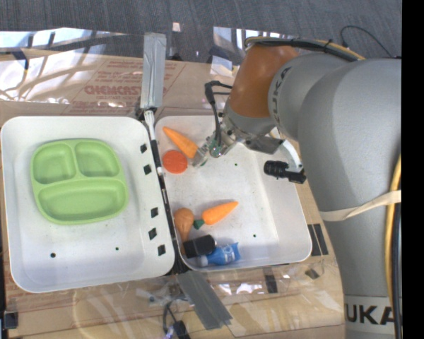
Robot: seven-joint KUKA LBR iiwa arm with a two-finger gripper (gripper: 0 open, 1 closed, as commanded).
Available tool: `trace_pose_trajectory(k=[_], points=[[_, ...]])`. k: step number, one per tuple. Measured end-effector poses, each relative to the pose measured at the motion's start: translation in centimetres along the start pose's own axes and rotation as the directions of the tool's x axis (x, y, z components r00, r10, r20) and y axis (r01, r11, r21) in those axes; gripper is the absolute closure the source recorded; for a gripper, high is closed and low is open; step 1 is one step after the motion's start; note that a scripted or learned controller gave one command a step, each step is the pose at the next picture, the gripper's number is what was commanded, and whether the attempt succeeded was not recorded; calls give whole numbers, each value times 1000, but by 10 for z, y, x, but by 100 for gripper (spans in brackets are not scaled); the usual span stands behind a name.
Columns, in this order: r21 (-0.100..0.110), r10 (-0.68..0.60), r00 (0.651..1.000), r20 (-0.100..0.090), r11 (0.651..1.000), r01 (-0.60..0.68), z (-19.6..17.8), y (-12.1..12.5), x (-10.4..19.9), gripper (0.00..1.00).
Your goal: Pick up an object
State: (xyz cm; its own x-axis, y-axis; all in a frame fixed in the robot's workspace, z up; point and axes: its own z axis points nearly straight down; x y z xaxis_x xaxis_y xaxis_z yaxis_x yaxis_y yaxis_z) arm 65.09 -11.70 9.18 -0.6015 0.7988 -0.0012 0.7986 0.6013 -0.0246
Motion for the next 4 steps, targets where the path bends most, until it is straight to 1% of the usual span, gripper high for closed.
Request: trace_pose_trajectory(k=[1,2,3,4], points=[[6,266,964,-16,964,-266,3,-3,16,0],[-24,44,999,-1,999,-44,-43,-29,-3,0],[-26,-1,1000,0,1000,1,-119,-46,34,0],[-11,136,991,-11,991,-136,2,-21,-16,0]])
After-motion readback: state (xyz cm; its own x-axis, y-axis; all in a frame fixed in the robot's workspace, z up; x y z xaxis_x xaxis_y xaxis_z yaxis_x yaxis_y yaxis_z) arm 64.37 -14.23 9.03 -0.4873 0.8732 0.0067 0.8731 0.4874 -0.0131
